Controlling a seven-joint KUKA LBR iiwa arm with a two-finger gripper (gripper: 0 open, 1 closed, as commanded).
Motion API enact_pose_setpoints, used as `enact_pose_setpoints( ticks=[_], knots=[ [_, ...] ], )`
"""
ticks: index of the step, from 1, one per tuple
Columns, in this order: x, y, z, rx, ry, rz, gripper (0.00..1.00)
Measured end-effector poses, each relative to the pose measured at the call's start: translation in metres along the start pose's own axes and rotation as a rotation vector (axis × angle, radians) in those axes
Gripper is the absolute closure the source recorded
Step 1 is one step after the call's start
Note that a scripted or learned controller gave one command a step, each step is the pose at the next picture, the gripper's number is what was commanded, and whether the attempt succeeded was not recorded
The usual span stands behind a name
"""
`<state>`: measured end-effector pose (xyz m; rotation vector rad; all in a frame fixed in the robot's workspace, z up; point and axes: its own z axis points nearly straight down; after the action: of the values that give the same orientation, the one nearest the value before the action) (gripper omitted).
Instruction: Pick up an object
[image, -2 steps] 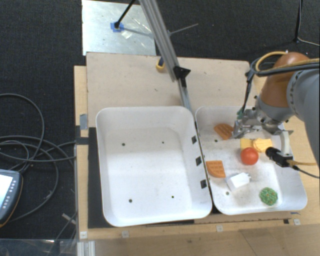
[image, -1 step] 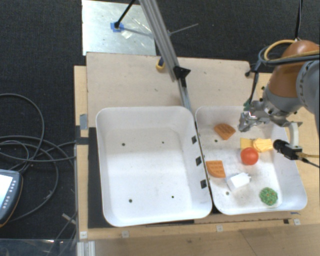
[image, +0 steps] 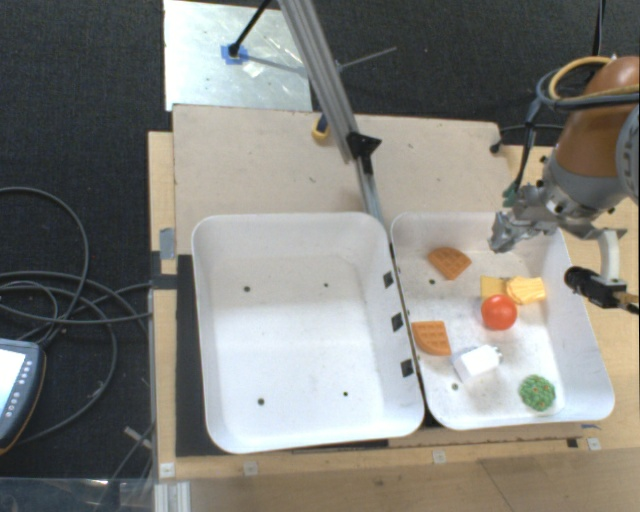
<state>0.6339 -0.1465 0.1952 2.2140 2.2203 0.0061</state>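
The pincer (image: 505, 236) hangs over the far edge of the right bin (image: 585, 340); whether it is open or closed cannot be told. Nearest it lie an orange cracker (image: 449, 262) and a yellow block (image: 526, 290), with a red ball (image: 499, 313) just beside the block

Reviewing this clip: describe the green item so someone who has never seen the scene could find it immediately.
Look at the right bin of the two white bins. Go to its near right corner, the end farthest from the gripper. There lies the green ball, small, round and rough-looking, just right of a white block; it is the one green thing among orange, yellow, red and white pieces.
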Motion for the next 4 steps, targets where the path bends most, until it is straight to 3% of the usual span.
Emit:
enact_pose_setpoints(
  ticks=[1,4],
  knots=[
    [0.006,-0.004,-0.061,-0.002,0.000,-0.003,1.00],
    [0.150,-0.008,-0.041,0.007,0.004,-0.007,1.00]
  ],
)
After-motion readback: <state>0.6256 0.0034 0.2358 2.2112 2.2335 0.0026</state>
